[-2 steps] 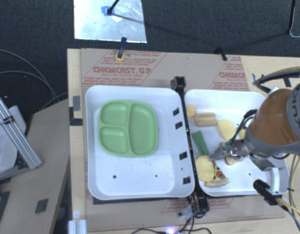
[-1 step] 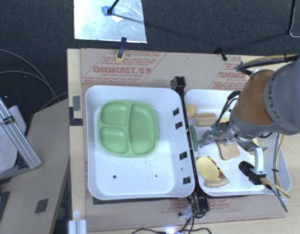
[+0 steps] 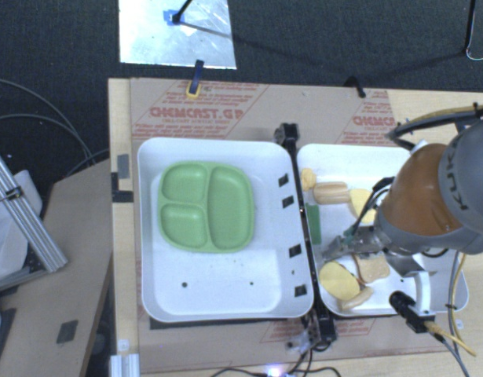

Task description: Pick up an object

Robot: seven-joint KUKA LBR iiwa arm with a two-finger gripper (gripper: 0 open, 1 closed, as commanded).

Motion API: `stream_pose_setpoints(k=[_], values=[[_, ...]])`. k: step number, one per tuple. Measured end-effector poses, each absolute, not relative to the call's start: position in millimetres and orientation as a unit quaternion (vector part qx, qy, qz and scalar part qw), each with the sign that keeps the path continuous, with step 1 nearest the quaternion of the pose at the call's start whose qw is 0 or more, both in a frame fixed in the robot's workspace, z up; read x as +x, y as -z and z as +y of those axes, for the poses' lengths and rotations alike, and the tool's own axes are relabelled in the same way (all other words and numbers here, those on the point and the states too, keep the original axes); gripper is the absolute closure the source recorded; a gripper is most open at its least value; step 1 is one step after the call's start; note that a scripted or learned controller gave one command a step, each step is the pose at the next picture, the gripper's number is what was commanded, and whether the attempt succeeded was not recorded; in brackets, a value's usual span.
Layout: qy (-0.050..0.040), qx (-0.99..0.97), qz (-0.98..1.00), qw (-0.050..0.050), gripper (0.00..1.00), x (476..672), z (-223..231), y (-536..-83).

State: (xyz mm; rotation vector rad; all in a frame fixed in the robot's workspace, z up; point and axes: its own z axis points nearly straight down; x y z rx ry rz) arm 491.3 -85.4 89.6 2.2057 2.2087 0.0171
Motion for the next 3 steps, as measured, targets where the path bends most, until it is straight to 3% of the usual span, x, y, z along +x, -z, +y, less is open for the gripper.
stream_pose_setpoints(k=[1,2,3], values=[[-0.0054,0.707,0.707,0.015,1.0,494.0,-88,-101],[-0.0024,0.706,0.709,0.005,1.0,560.5,-116,-139],[0.0001,0.707,0.707,0.0,1.0,533.7,-118,-83]])
